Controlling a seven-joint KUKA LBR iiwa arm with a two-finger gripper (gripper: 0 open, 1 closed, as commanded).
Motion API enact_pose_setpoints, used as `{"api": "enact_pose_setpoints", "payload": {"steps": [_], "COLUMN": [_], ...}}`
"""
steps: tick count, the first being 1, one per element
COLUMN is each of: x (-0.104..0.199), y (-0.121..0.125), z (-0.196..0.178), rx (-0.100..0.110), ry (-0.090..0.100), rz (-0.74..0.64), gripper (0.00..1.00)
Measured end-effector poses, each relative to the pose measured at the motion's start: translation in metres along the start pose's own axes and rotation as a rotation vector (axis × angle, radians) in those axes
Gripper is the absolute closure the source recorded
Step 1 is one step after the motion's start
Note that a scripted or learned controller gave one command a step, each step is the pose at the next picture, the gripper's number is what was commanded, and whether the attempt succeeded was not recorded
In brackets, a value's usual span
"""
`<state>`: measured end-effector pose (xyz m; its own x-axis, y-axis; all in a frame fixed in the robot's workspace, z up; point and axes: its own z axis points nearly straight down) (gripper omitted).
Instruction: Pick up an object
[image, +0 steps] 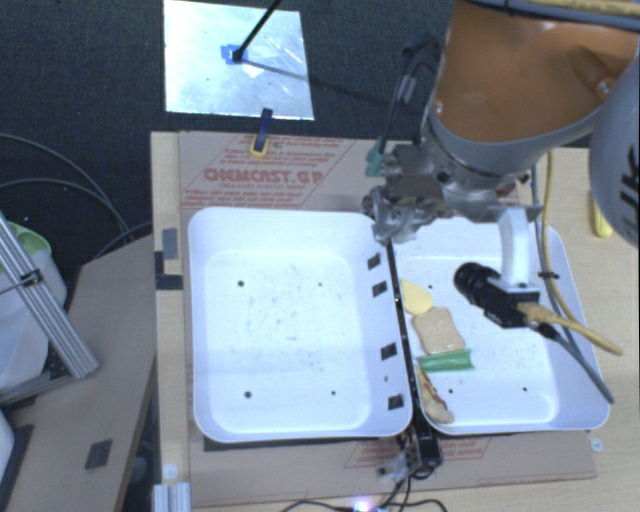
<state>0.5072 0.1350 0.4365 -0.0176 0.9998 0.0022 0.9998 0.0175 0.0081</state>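
Shiny metal sheet (238, 58) at 12 o'clock on dark carpet (70, 70). Brown cardboard (275, 170) under two white bins. Aluminium rail (45, 310) at 9 o'clock, beside a green-and-white tub (35, 250).

The bench (120, 300) carried a printed cardboard sheet (265, 170) – on it sat two shallow white bins side by side, the left bin (285, 405) and right bin (575, 395) touching. A shiny metal sheet (235, 60) lay beyond, on dark carpet.

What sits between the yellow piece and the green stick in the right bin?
In the camera view, a tan, cracker-like block lies between the yellow piece above it and the green stick below, near the right bin's left wall.
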Motion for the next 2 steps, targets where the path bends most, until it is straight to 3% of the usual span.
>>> {"api": "enact_pose_setpoints", "payload": {"steps": [1,2], "x": [0.0,-0.04], "y": [0.001,-0.023], "z": [-0.011,0.057], "rx": [-0.002,0.013], "ry": [0.001,-0.004], "rz": [-0.006,0.021], "gripper": [1.0,1.0]}}
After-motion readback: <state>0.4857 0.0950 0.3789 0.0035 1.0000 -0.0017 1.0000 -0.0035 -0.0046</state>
